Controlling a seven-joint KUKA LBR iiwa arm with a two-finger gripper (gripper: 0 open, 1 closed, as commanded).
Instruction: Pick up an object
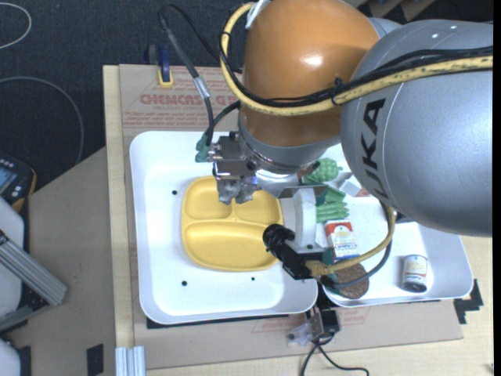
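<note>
Gripper (235,185) hangs low over the left bin (153,210), its tip touching or just above the far rim of a yellow divided plate (227,229); whether it is clenched or released, I cannot tell. Nearest the camera, in the right bin (450,284), sit a brown disc (350,279) and a small can (414,272), with a red-and-white carton (342,237) just behind them. Farther back lies a green toy (327,188), partly under the arm. Judging by this, the plate is the likely target: it lies directly beneath and toward the camera from the gripper, its long axis running left to right.
</note>
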